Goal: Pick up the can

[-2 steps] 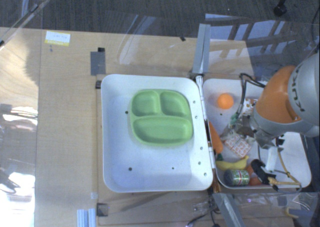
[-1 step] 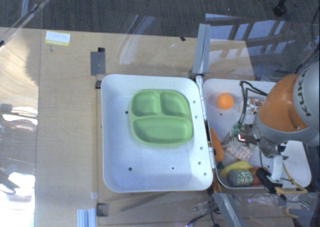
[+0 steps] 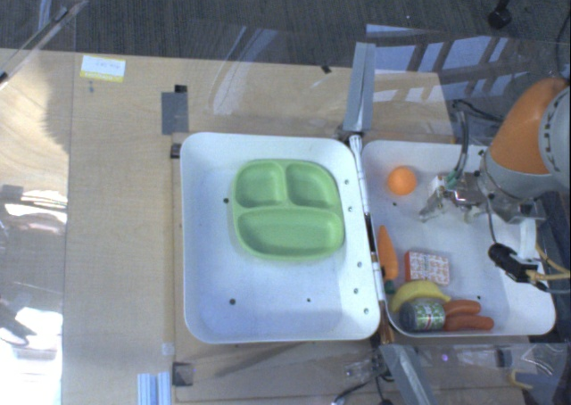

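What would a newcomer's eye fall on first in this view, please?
Most likely the green divided plate sitting alone in the left bin. Next, the arm's orange band at the right edge, with the gripper over the right bin near a small orange; the can lies at that bin's front.

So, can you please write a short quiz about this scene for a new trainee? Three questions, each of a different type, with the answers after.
1. True or false: the green divided plate lies in the right bin.
2. Which thing lies nearest the can? A) orange ball B) banana C) plate
3. Fill in: the gripper hangs over the ____ bin, near the orange ball.

Key:
1. False; it lies in the left bin.
2. B; the banana touches the can.
3. right
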Controlling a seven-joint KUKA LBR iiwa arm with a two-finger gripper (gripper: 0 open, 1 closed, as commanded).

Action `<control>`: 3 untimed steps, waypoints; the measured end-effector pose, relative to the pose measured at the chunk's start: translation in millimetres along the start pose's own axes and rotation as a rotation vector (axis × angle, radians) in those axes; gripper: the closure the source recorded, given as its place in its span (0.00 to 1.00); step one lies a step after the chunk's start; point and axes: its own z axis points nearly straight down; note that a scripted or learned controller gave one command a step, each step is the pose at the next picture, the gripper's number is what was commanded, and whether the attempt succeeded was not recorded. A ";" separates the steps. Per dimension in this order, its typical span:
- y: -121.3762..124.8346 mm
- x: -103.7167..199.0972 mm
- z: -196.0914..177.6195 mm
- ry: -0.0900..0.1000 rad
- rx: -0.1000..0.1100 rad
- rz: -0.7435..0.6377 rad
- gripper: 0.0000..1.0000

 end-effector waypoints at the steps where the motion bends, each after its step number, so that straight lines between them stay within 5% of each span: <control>1: 53.4 24.7 1.3 -0.003 0.036 0.094 0.00; 2: -17.1 10.6 -0.5 0.000 0.002 0.213 0.00; 3: 62.2 -5.2 3.9 0.009 0.035 0.220 0.00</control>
